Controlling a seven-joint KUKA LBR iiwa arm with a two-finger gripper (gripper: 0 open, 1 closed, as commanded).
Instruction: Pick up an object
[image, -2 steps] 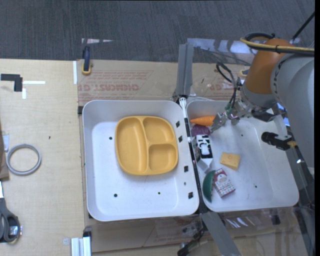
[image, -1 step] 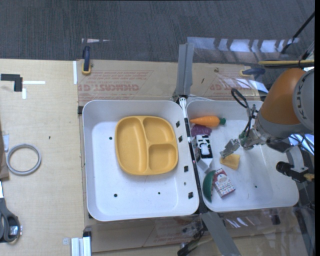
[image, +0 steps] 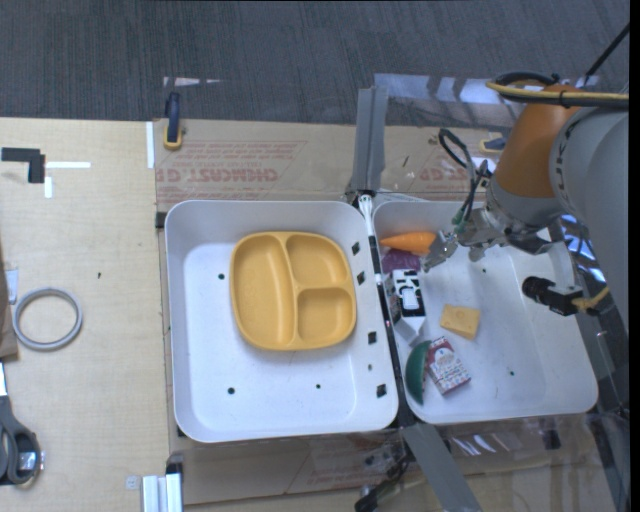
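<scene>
My gripper (image: 443, 247) hangs over the back of the right bin (image: 540, 385), its tip just right of an orange carrot (image: 407, 241) by the bin's back left wall. Below the carrot lie a purple item (image: 403, 260) and a black-and-white item (image: 408, 294) along the left wall. A yellow wedge-shaped block (image: 460, 321) rests near the bin's middle, in front of the gripper. A small red-and-white carton (image: 448, 365) and a green item (image: 416, 369) sit at the front left. Nothing is seen held.
The left bin (image: 200, 400) holds a yellow divided plate (image: 294, 290). A divider (image: 380, 310) separates the two bins. A grey tape roll (image: 45, 318) lies on the bench at the far left. The arm's grey body (image: 590, 170) covers the right bin's back right.
</scene>
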